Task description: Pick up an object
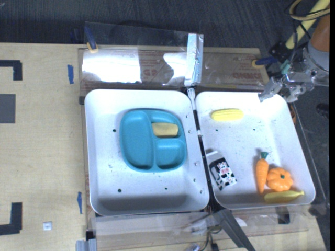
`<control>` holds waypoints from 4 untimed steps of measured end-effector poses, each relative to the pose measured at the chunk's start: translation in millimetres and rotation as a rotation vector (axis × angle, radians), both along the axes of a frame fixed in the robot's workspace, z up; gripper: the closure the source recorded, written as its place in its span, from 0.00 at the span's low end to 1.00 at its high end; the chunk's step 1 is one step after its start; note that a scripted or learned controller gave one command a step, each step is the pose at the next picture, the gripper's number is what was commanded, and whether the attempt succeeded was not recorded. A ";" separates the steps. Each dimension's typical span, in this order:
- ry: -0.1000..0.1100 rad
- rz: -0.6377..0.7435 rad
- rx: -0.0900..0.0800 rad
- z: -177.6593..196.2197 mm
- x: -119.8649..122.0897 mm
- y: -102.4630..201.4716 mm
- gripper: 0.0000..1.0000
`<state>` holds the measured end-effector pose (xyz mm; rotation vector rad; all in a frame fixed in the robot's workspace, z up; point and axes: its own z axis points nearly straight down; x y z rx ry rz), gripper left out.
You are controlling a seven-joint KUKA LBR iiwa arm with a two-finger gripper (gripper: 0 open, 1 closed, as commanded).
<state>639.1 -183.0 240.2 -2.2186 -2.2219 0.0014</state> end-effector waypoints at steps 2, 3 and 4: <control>-0.006 -0.142 0.002 -153.8 -129.5 -8.2 0.00; -0.012 -0.144 -0.002 -143.6 -127.6 -9.6 1.00; -0.009 -0.063 -0.001 -32.6 -133.2 16.1 1.00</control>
